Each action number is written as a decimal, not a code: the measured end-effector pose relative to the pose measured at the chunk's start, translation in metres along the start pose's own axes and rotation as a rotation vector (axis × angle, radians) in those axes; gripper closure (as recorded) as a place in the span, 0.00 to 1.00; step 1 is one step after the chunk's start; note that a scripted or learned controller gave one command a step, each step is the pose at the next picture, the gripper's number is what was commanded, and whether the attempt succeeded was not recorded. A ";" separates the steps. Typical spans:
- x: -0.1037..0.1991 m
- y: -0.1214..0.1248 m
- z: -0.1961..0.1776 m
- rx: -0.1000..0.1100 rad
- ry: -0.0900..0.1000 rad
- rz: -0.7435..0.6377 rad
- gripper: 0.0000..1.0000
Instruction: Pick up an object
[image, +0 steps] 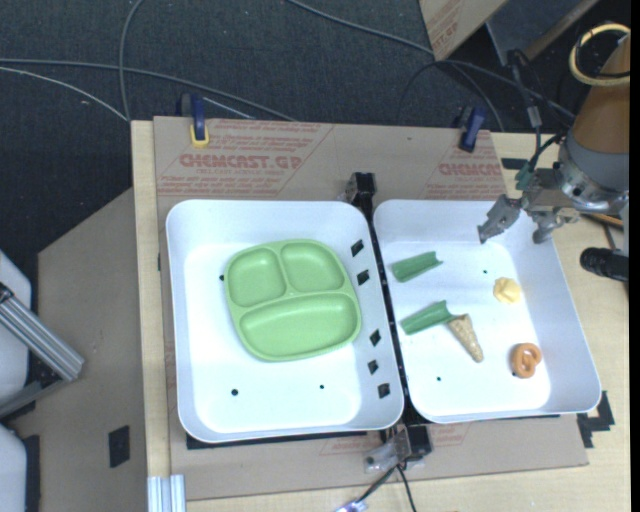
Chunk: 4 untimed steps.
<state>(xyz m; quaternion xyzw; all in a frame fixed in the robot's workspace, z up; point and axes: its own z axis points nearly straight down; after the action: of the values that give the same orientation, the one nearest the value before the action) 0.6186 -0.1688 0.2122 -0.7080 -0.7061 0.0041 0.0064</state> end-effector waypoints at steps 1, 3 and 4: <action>0.000 0.003 -0.008 -0.014 -0.003 -0.003 0.00; 0.005 0.009 0.089 -0.009 -0.001 -0.003 0.00; 0.006 0.009 0.129 -0.009 -0.002 -0.003 0.00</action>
<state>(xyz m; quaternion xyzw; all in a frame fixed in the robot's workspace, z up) 0.6261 -0.1625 0.0826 -0.7069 -0.7073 0.0013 0.0025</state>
